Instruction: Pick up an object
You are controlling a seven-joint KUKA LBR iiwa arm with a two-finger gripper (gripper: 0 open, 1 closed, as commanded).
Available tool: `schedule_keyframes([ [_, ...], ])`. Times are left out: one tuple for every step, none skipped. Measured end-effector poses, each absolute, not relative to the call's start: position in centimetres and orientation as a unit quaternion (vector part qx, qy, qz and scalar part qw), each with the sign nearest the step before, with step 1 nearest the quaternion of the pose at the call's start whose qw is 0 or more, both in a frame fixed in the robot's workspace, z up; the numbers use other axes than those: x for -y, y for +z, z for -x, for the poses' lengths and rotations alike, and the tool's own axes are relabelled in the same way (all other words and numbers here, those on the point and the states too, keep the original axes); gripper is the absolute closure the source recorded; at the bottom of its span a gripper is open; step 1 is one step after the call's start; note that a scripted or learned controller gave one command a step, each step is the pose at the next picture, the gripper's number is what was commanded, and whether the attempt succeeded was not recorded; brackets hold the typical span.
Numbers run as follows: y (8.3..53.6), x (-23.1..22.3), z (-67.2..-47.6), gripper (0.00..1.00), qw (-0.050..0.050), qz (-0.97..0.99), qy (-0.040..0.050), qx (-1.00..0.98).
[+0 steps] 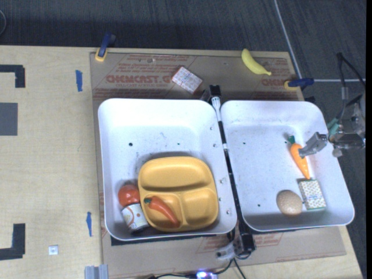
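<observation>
- Dark carpet frames a pale wooden bench, where two white bins sit side by side on a printed cardboard sheet (145, 77).
- You have a toy carrot (300, 160) in the right bin (256, 138), lying near its right wall with the green stub toward the back and the orange tip toward the front; its long axis runs front to back with a slight slant.
- Your gripper (314, 144) sits at the bin's right rim, its grey tip just beside the carrot's upper end, perhaps touching it; the carrot lies to the left of the claw and slightly frontward.
- You cannot tell from this view whether the claw is apart or together, and nothing is seen clamped in it.
- Just in front of the carrot you have a small patterned box (312, 193), and beside that a tan egg-shaped object (289, 202).
- Your arm (349, 133) reaches in low from the right, only its wrist end over the rim.
- Across in the left bin (116, 132) you see a yellow divided plate (176, 192) holding a red chili pepper (160, 210), with a tomato (129, 195) and a small can (133, 217) at its left edge.
- On the cardboard behind the bins lie a banana (254, 63) and a small checked packet (186, 79).
</observation>
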State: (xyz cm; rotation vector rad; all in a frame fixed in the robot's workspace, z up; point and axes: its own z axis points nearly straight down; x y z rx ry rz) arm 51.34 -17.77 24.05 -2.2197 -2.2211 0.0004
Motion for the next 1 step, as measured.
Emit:
schedule_keyframes([
  [10.54, 19.58, -49.01, 0.0, -0.001, 0.707, -0.0002, 0.707],
])
